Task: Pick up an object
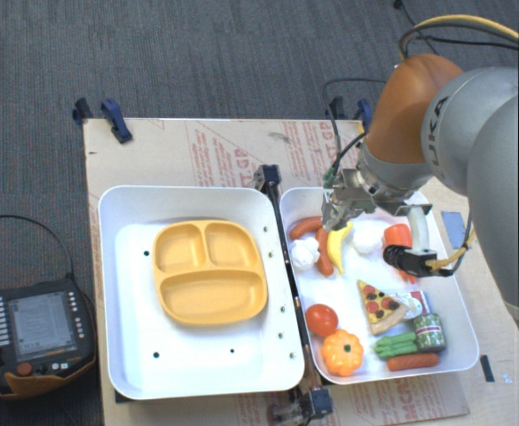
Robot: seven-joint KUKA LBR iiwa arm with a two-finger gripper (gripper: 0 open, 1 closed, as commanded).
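My gripper [341, 213] hangs low over the upper left part of the right bin [467, 340], directly above the top end of a yellow banana [335, 248]. Beside the banana lie a white garlic bulb [304, 254] and a red sausage [304, 227] on its left, and a white ball [365, 240] on its right. Further toward the front are a pizza slice [381, 304], a red tomato [321, 319] and an orange pumpkin [342, 351]. The gripper body hides the spot where the fingers meet the banana.
The left bin [126, 327] holds a yellow divided plate [210, 270]. Green beans [397, 343], an orange carrot [412, 361] and a small can [428, 328] crowd the right bin's front corner. A teach pendant [35, 334] lies on the floor at left.
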